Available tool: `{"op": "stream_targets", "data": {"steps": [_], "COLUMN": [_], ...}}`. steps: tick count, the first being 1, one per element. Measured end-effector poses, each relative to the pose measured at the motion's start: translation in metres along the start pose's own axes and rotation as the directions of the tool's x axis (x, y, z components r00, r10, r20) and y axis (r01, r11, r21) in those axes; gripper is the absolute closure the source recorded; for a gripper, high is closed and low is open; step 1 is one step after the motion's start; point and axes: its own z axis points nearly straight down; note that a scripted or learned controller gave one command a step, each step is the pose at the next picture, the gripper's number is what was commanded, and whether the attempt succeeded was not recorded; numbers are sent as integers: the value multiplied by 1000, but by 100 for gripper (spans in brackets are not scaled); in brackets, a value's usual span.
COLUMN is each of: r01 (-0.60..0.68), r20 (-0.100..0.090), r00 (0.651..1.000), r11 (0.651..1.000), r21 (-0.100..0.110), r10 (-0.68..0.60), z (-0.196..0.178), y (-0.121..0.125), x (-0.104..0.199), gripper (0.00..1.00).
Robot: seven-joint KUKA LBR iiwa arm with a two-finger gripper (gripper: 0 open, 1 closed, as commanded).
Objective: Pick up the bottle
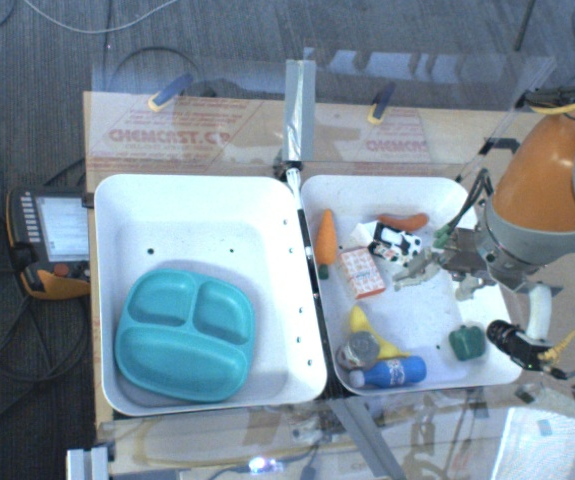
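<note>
The bottle [392, 372] is blue with a light cap end and lies on its side along the front wall of the right bin [437, 190]. My gripper [414, 270] hangs over the middle of that bin, well behind the bottle and a little to its right, not touching it. It sits close to a black-and-white toy [395, 243]. The grey arm with its orange band [542, 173] comes in from the right.
Around the bottle lie a grey round item [359, 350], a yellow piece [363, 320] and a green block [467, 342]. Farther back are a red-and-white box [362, 271], an orange carrot [325, 236] and a red item [404, 221]. A teal divided plate [185, 333] lies in the left bin [197, 193].
</note>
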Motion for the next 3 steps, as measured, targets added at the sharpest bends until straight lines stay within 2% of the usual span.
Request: {"op": "stream_targets", "data": {"steps": [1,2,3], "r01": [-116,-23,179], "r20": [1,0,-2], "r00": [993,1000,984], "r11": [993,1000,984], "r21": [4,4,-6], "r10": [116,23,-179], "z": [30,100,123], "y": [13,-16,-8], "x": [48,17,-11], "gripper": [0,0,0]}}
